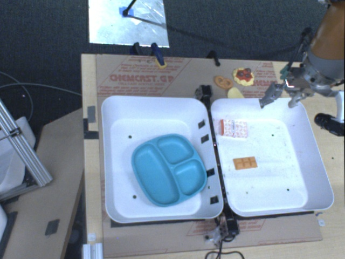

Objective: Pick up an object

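Camera view, from above the bench: the grey arm, with its orange band just above the wrist, reaches in from the right and hangs over the far right corner of the right bin. Its claw points down toward the bin's far rim, the two fingers spread well apart, with nothing between them.

Two pieces lie on the right bin's floor. A white packet with red print sits near the far wall, left of the claw and nearer the camera. An orange waffle-like block lies near the bin's middle, farther from the claw than the packet. Neither touches the fingers.

The left bin holds a blue divided tray, resting at a slant across its floor. Behind the bins, on the cardboard sheet, lie three small toy foods: an orange one, a round one with red topping, and a pale yellow one just beside the right bin's far rim.
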Robot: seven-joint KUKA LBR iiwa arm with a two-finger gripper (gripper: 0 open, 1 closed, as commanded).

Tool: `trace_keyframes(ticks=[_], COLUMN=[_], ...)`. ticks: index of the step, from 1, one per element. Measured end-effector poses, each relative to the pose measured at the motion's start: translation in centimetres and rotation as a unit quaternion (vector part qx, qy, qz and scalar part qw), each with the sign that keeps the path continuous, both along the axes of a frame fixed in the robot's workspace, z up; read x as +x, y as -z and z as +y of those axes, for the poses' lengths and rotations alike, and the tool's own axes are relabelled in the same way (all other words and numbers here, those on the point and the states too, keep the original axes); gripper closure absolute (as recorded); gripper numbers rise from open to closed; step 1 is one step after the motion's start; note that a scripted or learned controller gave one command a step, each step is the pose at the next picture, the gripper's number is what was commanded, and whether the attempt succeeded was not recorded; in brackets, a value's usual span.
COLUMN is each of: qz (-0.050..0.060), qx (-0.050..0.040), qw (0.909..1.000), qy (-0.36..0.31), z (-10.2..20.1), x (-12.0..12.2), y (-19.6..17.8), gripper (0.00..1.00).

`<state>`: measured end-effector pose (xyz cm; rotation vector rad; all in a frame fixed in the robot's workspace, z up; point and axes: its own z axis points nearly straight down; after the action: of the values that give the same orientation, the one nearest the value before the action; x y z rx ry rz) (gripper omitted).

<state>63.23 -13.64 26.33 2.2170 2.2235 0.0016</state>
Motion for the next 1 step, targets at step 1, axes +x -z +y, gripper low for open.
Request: trace_keyframes(ticks=[1], qz=[0.008], qx=[0.0022], qw=[1.0000], qy=[0.003], z=[-0.22], x=[-9.04], y=[11.96], gripper=[0.00])
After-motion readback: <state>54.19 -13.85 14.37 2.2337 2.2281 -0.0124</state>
